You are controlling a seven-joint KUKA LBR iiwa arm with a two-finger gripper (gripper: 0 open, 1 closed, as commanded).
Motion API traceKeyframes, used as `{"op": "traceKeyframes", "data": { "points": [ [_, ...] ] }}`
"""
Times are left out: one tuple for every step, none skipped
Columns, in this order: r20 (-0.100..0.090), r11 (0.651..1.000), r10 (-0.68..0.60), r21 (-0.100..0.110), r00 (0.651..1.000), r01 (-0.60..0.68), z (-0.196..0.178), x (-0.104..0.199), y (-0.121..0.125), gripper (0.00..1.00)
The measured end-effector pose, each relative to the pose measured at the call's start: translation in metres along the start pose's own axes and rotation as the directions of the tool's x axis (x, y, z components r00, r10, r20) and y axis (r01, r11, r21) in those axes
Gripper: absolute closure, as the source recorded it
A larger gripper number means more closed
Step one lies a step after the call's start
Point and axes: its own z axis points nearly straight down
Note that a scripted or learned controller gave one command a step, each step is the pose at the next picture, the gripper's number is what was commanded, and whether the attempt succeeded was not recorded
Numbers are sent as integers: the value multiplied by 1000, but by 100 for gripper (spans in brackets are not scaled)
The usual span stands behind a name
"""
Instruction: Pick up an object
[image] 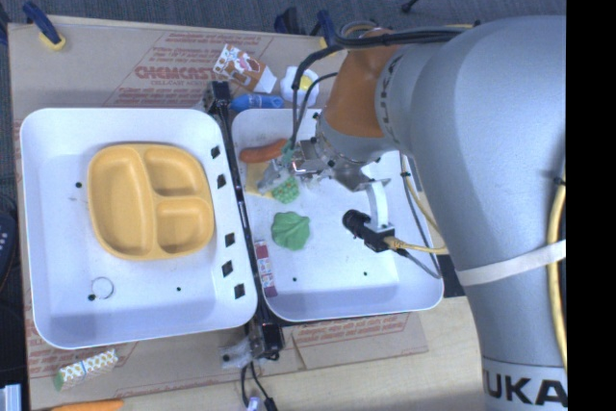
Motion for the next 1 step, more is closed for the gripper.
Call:
{"op": "traceKeyframes", "data": {
  "points": [
    [0, 1000, -4, 1, 1000, 4, -11, 0, 1, 100]
  ]
}}
